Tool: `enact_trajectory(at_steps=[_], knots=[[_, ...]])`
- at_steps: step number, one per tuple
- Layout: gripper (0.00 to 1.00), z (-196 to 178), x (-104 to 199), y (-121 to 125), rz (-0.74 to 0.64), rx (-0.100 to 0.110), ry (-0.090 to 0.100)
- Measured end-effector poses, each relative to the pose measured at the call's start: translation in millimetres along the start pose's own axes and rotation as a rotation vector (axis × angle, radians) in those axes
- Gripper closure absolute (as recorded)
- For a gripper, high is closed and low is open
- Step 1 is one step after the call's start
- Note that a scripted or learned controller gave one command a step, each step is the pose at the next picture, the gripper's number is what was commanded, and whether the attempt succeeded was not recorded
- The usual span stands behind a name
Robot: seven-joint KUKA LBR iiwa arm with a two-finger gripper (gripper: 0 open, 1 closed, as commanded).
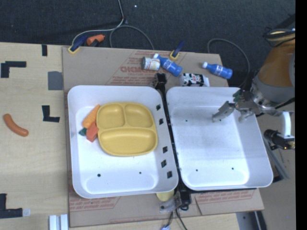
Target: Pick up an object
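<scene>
Reaching in from the right, the arm (278, 71) hangs its gripper (235, 113) over the upper right part of the right bin (216, 176). The fingers (222, 113) are spread apart, released, with nothing between them, and their tips sit above bare white floor.

Biggest thing on the bench is the cardboard sheet (115, 63) under both bins. The left bin (120, 186) sits touching the right one along a black-clipped seam. Inside the left bin lies the yellow tray (127, 128), three compartments, set toward the upper middle. Tucked against the tray's left edge is the carrot (89, 118), orange, leaning at a slant, with a small red and green piece (91, 134) just below it, also touching the tray. So the things to pick are all in the left bin, well apart from the gripper.

Beyond the bins, on the cardboard's far edge: a blue bottle (171, 66) beside a small white jar (151, 63), another blue bottle (218, 70) farther right, and a black-and-white packet (194, 79) between them. Off on the wooden bench at far left lies a sausage (16, 125), alone.
</scene>
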State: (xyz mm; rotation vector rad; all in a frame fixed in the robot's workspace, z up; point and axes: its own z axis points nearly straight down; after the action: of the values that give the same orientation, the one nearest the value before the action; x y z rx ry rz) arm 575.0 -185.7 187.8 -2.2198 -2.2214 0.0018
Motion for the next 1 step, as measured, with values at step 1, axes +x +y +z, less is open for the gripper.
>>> enact_trajectory(at_steps=[1], knots=[[0.00, 104.4, 36.1, -95.4, 0.001, 0.005, 0.001]])
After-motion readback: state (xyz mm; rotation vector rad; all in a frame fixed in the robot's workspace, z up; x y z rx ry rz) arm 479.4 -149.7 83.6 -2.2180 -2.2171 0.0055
